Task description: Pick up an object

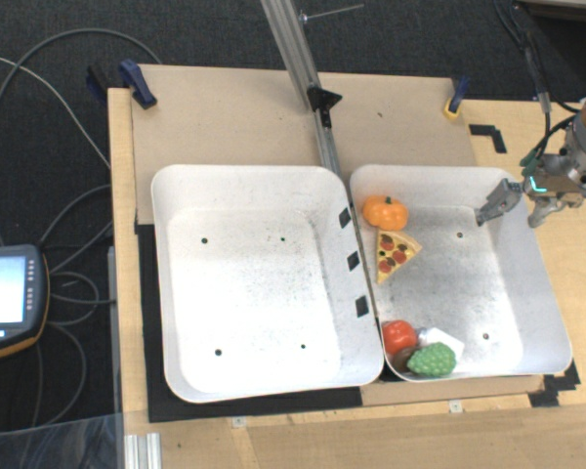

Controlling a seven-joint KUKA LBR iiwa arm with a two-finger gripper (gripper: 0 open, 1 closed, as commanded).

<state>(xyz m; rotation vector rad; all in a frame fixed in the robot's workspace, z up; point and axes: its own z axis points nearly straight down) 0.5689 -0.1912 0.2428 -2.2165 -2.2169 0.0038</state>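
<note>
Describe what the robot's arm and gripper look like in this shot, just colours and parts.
At the right edge, the gripper has two dark grey fingers, on a grey metal body with a small teal-green light or marking. Above it the wrist is grey, with a sliver of the orange band at the frame edge. Thin dark cables run nearby.

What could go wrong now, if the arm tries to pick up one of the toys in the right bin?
1. The red toy, green toy and a white piece crowd together against the right bin rim, so the fingers may not fit around one.
2. The pizza slice lies flat and may slip.
3. The open gripper is over the far edge, away from every toy.
</note>
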